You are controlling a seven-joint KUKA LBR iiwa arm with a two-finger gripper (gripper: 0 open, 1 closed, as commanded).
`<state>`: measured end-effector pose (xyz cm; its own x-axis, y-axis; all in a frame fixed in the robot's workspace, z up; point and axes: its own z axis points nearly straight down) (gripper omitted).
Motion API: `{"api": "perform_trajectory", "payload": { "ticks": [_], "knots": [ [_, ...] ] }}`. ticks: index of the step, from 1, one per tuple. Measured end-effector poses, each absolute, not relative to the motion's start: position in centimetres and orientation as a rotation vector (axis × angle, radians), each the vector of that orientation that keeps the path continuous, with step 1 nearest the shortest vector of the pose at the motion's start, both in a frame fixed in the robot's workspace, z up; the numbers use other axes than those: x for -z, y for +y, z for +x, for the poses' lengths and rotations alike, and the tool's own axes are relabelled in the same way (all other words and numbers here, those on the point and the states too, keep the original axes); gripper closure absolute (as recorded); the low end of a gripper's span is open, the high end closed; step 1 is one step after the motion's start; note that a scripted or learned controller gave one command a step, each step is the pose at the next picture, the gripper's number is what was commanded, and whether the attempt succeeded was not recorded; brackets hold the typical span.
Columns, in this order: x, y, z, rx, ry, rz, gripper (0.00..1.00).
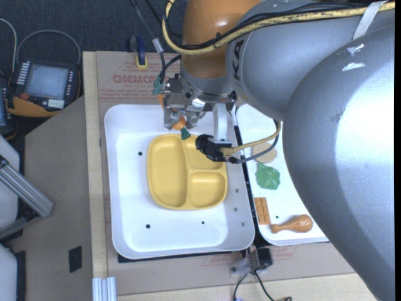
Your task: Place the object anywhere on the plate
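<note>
Starting at the left, a handheld pendant (pixel 44 83) lies on the dark surface well apart from the bench. The left bin (pixel 125 187) holds a yellow divided plate (pixel 182 171), which sits toward the bin's far right; bare white floor runs wide along the plate's left side and near side, while its right edge lies close to the bin's right wall. At the plate's far edge the gripper (pixel 183 124) hangs with a small orange and green object (pixel 184 132) at its tip, just over the plate's rim; how far the jaws are parted cannot be told. The grey arm (pixel 313 74) covers most of the right bin (pixel 282 234), where a green leaf piece (pixel 268 177), an orange block (pixel 262 211) and a drumstick-shaped toy (pixel 293 224) lie near the near edge.
</note>
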<state>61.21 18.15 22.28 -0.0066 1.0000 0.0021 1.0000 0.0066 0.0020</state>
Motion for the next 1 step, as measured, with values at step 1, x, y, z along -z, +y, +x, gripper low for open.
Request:
{"api": "perform_trajectory", "payload": {
  "ticks": [1],
  "knots": [
    [-22.26, 17.75, 61.27, 0.002, -2.222, -2.221, 0.00]
  ]
}}
